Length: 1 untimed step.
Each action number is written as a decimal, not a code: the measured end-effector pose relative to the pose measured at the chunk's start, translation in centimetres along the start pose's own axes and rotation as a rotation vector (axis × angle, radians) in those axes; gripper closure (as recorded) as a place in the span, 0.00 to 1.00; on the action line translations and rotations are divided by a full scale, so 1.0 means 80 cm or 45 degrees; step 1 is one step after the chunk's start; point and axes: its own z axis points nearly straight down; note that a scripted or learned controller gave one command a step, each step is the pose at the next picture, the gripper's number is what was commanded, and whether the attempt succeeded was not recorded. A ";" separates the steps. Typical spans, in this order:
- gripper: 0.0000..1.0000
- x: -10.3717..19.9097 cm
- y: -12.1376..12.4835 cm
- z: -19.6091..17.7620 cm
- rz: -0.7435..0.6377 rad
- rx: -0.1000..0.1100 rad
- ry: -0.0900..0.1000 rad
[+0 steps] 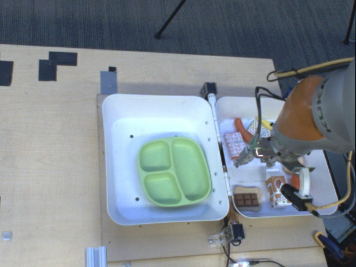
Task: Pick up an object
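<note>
— Currently, status?
— My gripper (251, 152) hovers in the right bin (328, 177), beside the packet (233, 143); finger state: cannot tell.
— Risk?
— Crowded items; I may nudge the packet and miss.

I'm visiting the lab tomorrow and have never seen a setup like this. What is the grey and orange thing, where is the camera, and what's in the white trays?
The grey and orange thing is a robot arm reaching in from the right. One camera fixed above the bench looks down at a slant. Two shallow white bins sit side by side. The left bin holds a green divided plate. The right bin holds small items: a brown chocolate-like bar, a red and white packet, an orange sausage-shaped piece and a small carton. The arm's gripper hangs over that bin; whether it holds anything is unclear. Its job is to pick up an object.
</note>
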 end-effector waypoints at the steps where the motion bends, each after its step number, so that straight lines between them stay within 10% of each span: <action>1: 0.00 -0.010 -0.052 0.022 0.003 -0.008 -0.002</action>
